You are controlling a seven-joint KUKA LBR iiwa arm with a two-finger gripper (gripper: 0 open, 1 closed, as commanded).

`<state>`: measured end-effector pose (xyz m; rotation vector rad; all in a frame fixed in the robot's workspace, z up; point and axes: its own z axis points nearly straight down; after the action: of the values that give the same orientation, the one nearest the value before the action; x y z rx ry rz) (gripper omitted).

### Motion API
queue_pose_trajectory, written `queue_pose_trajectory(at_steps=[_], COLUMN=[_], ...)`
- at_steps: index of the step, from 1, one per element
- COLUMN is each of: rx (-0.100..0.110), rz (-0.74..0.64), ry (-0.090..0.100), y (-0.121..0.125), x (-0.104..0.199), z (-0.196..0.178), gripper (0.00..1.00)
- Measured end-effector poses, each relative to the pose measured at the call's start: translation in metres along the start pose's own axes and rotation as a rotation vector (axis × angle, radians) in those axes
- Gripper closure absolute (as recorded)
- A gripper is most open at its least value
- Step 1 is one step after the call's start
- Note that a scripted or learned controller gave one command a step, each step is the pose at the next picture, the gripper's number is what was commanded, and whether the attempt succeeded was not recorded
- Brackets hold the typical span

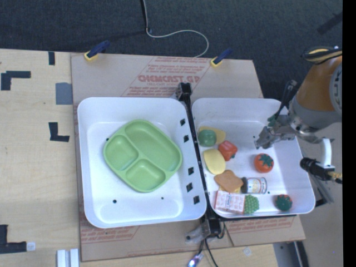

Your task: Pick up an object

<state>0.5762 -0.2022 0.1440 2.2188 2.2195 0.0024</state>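
Above the right bin (289, 109), the grey arm (317, 102) hangs its gripper (266, 140), fingers seemingly narrow and empty, near the toy tomato (264, 162) beside a jar (255, 185); a straight descent should avoid neighbours.

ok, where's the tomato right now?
The tomato sits in the right bin, toward its right side, just below the gripper and above the small jar.
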Motion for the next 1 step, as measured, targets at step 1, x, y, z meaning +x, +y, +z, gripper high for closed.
queue_pose_trajectory(at_steps=[1], rx=[-0.002], rz=[0.000], ry=[-0.002], y=[0.0007], x=[-0.0085], z=[-0.0598], gripper=[1.00])
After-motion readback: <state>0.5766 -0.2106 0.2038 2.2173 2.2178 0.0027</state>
